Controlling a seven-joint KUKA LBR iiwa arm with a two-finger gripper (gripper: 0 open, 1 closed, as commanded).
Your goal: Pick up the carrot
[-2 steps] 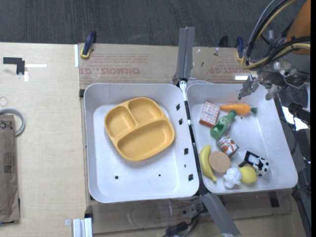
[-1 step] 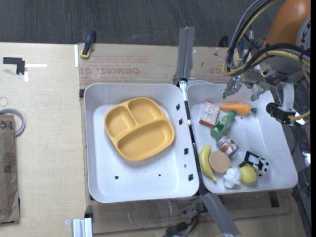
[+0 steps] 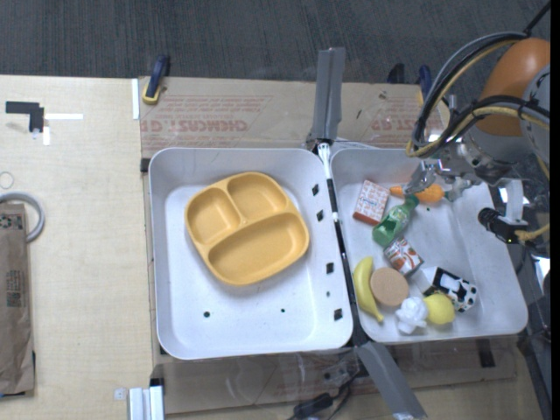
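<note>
The carrot (image 3: 430, 195) is a small orange piece lying at the back of the right bin (image 3: 490, 261), just right of a green bottle (image 3: 394, 221). A sliver of its orange also shows to the left, behind the gripper's metal. My gripper (image 3: 423, 182) is lowered right over the carrot, and its tip overlaps the carrot's left part. The grey arm with its orange band (image 3: 516, 73) reaches in from the upper right, trailing black and yellow cables.
The right bin also holds a red-and-white box (image 3: 371, 201), a small can (image 3: 402, 256), a banana (image 3: 363, 287), a tan disc (image 3: 389, 285), a lemon (image 3: 440, 309) and a black-and-white item (image 3: 455, 289). A yellow divided plate (image 3: 248, 227) lies in the left bin (image 3: 175, 322).
</note>
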